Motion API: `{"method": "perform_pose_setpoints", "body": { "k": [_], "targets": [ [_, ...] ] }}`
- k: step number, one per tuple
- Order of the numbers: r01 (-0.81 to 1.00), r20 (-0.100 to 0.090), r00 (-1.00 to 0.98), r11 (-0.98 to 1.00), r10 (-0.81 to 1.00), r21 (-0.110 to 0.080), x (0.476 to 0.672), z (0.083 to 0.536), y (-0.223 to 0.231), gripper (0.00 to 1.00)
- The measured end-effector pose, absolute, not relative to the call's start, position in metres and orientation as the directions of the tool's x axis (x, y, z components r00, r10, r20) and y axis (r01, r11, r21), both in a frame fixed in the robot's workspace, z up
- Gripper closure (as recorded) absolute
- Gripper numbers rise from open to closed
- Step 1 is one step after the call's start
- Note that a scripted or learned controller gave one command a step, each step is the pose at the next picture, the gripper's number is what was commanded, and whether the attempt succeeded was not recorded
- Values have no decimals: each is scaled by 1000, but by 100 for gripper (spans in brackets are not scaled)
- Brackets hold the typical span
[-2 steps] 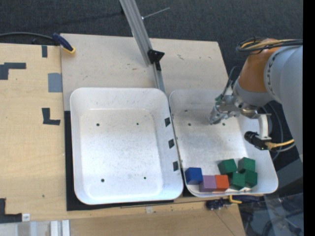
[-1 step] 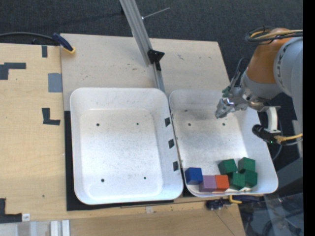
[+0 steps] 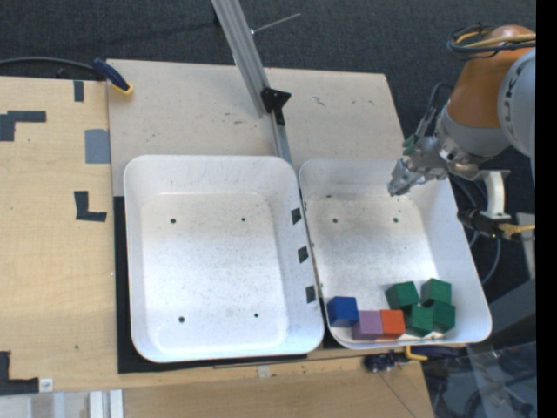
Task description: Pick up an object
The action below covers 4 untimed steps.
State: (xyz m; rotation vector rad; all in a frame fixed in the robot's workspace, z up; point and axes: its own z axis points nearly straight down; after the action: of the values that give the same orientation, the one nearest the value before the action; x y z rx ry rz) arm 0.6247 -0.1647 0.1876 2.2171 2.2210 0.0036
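Note:
Several small blocks lie in the near right corner of the right bin point(image 3: 365, 233): a blue block point(image 3: 342, 310), a purple block point(image 3: 371, 323), an orange block point(image 3: 392, 322) and green blocks point(image 3: 421, 306). My gripper point(image 3: 400, 184) hangs over the far right part of that bin, well away from the blocks. Nothing shows between its fingers.
The left bin point(image 3: 209, 259) stands beside the right one. A slanted metal bar point(image 3: 248, 50) runs from the top down to the gap between the bins. The arm's orange band point(image 3: 487, 77) is at the right edge. Cables point(image 3: 487, 225) hang by the right bin.

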Motion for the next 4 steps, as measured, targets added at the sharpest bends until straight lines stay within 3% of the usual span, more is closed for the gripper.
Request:
{"method": "perform_pose_setpoints", "body": {
  "k": [1,4],
  "targets": [
    [1000,-1,-1,1,1000,4,620,232,-166,100],
    [1000,2,-7,7,1000,-1,641,216,6,100]
  ]
}}
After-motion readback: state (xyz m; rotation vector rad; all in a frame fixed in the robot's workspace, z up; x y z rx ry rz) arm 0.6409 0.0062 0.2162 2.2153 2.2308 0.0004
